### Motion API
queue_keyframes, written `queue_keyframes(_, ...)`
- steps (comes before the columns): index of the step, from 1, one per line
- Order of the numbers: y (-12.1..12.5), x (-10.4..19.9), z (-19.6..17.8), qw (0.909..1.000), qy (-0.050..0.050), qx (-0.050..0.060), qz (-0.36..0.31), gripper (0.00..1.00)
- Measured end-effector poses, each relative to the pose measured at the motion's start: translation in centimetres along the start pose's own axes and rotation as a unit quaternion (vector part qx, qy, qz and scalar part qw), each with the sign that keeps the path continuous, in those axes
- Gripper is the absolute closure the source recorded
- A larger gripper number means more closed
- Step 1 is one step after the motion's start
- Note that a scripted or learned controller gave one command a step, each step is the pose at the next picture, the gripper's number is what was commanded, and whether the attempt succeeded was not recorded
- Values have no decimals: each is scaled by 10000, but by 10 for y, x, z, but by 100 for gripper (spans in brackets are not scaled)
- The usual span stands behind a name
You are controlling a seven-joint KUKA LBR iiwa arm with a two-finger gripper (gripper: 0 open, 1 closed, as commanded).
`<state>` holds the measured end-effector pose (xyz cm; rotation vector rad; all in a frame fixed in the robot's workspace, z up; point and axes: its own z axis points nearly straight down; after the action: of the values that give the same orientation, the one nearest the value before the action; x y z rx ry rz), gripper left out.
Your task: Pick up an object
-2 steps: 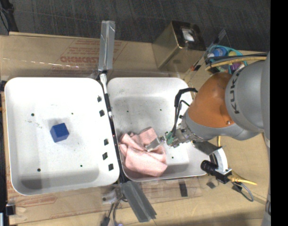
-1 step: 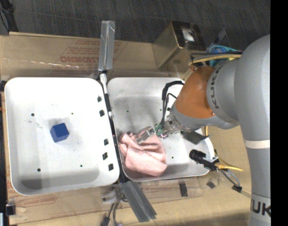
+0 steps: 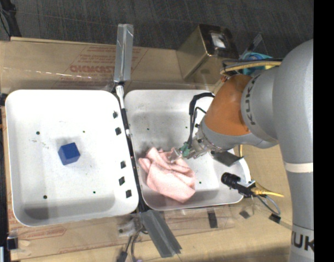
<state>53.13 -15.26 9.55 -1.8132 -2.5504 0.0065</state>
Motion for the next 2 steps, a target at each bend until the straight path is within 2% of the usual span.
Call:
queue_keyframes(1, 0, 0, 0, 10000, -2, 0, -2, 0)
queue_keyframes(2, 0, 0, 0, 10000, -2, 0, -2, 0)
